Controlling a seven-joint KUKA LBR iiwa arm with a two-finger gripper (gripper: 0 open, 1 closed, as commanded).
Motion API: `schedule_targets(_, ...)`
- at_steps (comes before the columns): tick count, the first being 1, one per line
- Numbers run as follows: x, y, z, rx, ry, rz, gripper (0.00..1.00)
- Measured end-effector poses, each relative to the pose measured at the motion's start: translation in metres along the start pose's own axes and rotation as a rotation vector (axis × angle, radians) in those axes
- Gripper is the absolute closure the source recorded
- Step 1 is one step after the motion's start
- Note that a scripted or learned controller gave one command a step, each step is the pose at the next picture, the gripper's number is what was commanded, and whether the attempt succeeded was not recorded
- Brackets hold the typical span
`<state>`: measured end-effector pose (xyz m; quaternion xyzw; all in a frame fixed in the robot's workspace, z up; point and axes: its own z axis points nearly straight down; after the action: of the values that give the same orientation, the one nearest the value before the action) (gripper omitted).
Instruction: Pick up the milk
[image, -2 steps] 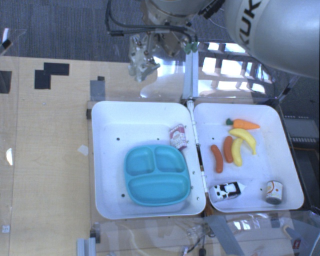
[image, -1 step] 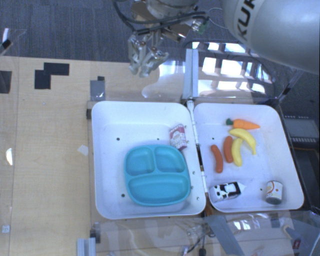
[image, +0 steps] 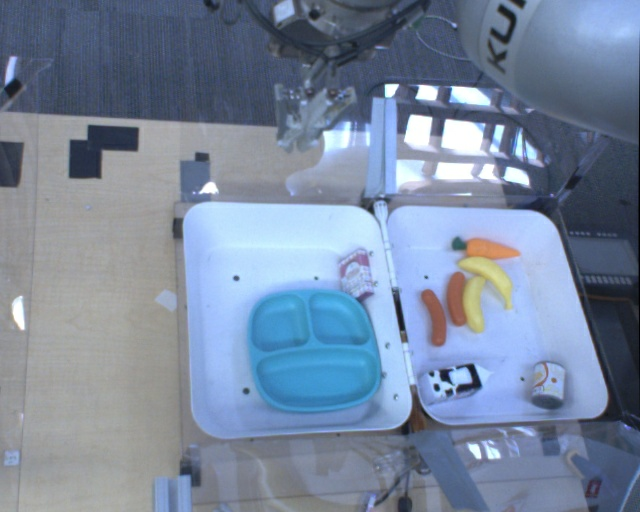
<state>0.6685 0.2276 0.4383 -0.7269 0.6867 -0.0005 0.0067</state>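
Camera view: milk (image: 453, 382) lying flat, long axis 3-to-9, top toward 3; gripper (image: 312, 118) hangs at 12 beyond bins, fingers slightly apart, holding nothing.

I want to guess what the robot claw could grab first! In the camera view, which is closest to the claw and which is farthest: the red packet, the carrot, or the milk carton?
From the gripper, above the bins' far edge:
1. Red packet, at the left bin's right wall.
2. Carrot, at the top of the right bin.
3. Milk carton, lying at the right bin's near edge.
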Motion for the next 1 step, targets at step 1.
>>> schedule_targets(1,-0.0040,0.1109,-0.0002,-0.003,0.002,-0.258,1.00)
